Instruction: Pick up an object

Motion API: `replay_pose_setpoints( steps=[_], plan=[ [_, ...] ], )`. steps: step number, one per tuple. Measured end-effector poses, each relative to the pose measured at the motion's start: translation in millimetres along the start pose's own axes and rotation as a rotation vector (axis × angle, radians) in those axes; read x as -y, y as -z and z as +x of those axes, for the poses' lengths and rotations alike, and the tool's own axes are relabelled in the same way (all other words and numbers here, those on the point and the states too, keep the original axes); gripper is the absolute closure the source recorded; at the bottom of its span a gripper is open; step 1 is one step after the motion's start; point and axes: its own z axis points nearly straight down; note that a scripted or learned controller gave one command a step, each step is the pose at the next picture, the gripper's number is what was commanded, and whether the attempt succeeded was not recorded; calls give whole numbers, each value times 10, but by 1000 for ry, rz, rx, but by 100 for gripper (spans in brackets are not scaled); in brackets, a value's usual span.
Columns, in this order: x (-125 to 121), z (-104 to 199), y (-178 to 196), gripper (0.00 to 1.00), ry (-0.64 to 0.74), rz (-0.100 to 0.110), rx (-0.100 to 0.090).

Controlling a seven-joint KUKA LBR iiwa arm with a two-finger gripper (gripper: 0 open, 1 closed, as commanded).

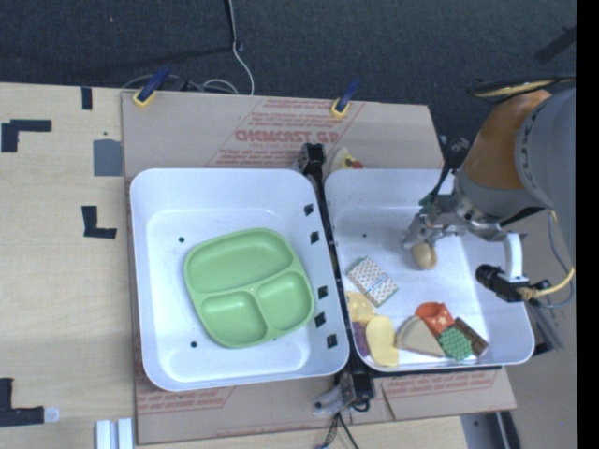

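My gripper (423, 241) hangs low in the right bin (374, 204), at its right middle, with the grey arm and orange band above it to the right. A small tan, egg-shaped object (425, 256) sits right at the fingertips, touching or nearly touching them. Left of it lies a checkered white packet (371, 280). Along the bin's front edge lie a yellow piece (378, 337), a tan wedge (420, 338), a red piece (433, 315) and a green patterned block (458, 343).
The left bin (159, 204) holds a green three-compartment plate (249, 286). A black divider (321, 251) runs between the bins. A black cable and connector (501, 283) hang off the arm over the right bin's right rim.
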Motion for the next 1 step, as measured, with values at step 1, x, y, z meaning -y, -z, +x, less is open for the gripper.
replay_pose_setpoints(
  steps=[1],
  plan=[
    [-34,956,797,100,5,-4,-3]
  ],
)
